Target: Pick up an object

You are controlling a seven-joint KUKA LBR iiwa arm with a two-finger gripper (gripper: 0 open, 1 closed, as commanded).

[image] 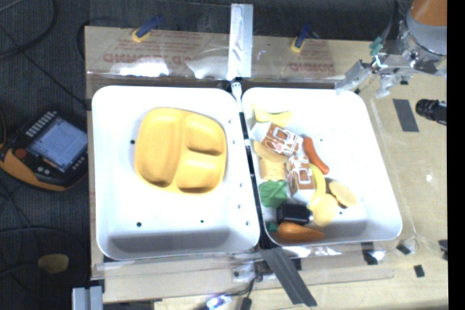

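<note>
Clearly, you have the arm parked outside the bins for now: the gripper hangs over the bench just beyond the far right corner of the right bin, with the orange band of the arm above it near the right border of the view. From this place it blocks nothing, so you can see both bins well, which I judge is the reason for keeping it there before a pick. About the jaws, I cannot tell how wide they are; the metal parts at the tip are small and blur together, and I see no object between them. The things to pick lie all in the right bin, pushed into a heap toward its left and near side: a red sausage, two printed snack packets, a green piece, a black block and an orange carrot against the near wall. Because they overlap, some yellow pieces under the packets are hard to name. The left bin holds a yellow divided tray, lying flat in the middle. The upper arm is cut off by the picture border, and on the floor at the left a handheld controller is partly cut too.
</note>
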